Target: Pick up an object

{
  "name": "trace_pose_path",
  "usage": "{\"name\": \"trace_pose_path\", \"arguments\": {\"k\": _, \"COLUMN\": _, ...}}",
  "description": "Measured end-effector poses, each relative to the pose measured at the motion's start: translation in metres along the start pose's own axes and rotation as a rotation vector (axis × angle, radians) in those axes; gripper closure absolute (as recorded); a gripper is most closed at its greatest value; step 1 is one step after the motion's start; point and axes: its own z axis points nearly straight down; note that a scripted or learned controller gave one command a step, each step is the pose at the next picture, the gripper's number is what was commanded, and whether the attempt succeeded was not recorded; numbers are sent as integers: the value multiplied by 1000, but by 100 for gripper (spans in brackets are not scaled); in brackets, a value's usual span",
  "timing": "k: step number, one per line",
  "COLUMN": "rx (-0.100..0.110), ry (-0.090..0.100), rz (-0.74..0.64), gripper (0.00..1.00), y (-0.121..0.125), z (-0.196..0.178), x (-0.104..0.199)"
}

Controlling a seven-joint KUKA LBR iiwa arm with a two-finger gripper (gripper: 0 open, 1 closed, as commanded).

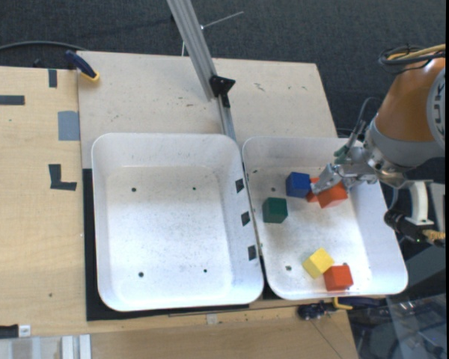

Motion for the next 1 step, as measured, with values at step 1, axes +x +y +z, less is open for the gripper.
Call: {"name": "trace_pose_path", "arguments": {"k": 1, "rx": 4, "ry": 3, "rz": -5, "gripper": 100, "y": 15, "z": -13, "x": 51}}
